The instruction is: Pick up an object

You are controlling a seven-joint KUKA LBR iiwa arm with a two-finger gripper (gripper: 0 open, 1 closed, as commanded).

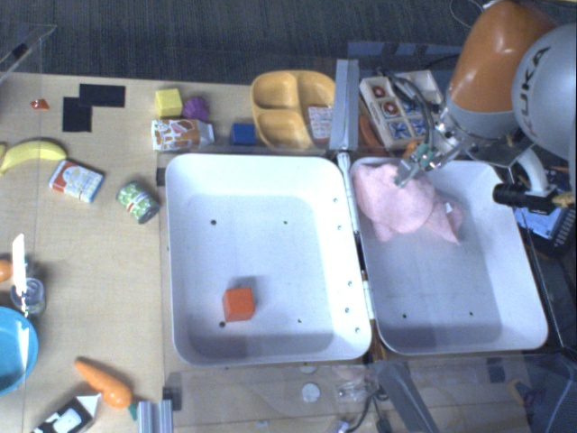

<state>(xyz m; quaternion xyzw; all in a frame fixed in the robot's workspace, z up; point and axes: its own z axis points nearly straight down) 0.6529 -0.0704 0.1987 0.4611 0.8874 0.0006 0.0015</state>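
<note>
Camera view: you see the gripper [407,171] low over the far left corner of the right bin [505,332], its tip at the upper edge of the pink cloth [401,207]. You cannot tell whether it is open or closed (the tips blur into the fabric). The cloth lies crumpled in that bin's far left part, against the dividing wall. In the left bin [261,174], an orange cube [239,304] sits near the front, well apart from the gripper.

Pink cloth [403,207] crumpled in right bin's upper-left corner; orange block [239,304] lower-left in left bin.
</note>
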